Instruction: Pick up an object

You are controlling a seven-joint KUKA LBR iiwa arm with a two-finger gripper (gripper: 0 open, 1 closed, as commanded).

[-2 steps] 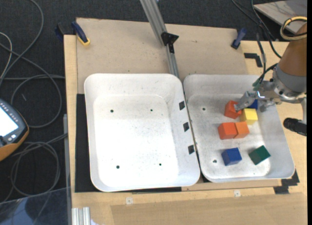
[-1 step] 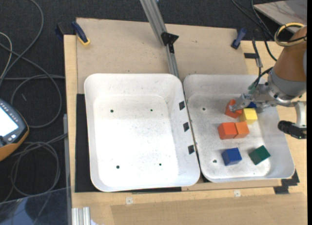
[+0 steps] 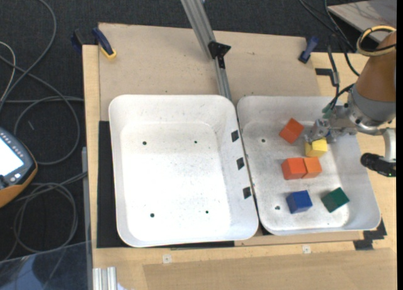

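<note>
From my seat at the console, I start at the far left, well away from the claw: a handheld pendant (image 3: pixel 11 163) with a lit screen lies on the dark floor among loose cables. Next comes the left bin (image 3: pixel 126 125), white and speckled, well apart from the claw on its left. A slanted metal bar (image 3: pixel 201 24) crosses the plywood bench (image 3: pixel 157 62) above the seam between the two bins, up and to the left of the claw.

The right bin (image 3: pixel 264 112) is where the claw works. An orange cube (image 3: pixel 291 130) sits tilted just left of the claw. The yellow block (image 3: pixel 317 147) lies directly at the claw's tip, touching or nearly touching it; I can't make out whether it sits between the fingers. Below the claw, an orange-red block (image 3: pixel 293 168) and a lighter orange block (image 3: pixel 312 167) rest side by side, touching. Further below, a blue cube (image 3: pixel 299 201) sits to the lower left and a green cube (image 3: pixel 335 199) almost straight under the claw, the two near each other but apart.

The gripper (image 3: pixel 322 130) hangs low over the upper part of the right bin, its dark metal parts bunched together; I cannot tell how wide it stands. The arm's orange band (image 3: pixel 381 72) rises to its right.
</note>
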